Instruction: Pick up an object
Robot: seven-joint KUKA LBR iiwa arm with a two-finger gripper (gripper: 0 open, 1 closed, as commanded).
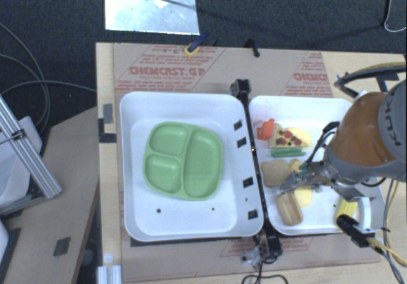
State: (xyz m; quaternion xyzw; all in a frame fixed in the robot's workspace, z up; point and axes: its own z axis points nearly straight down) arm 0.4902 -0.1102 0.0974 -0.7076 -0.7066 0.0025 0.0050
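Observation:
The right bin (331, 106) holds several toy foods. A red piece (266, 128) and a pizza slice (290, 138) lie at its far left. A tan flat piece (275, 172) sits below them, a brown roll (289, 209) lies near the front wall, and a yellow piece (305, 197) is beside the roll. My gripper (299, 178) reaches in from the right and hangs low over the gap between the tan piece, the roll and the yellow piece. The wrist hides part of what lies under it.
The left bin (137, 117) holds a green divided plate (184, 161). A black divider with clips (251, 162) runs between the bins. The arm's orange band (362, 130) covers the right bin's right half. Cables lie on the floor at left.

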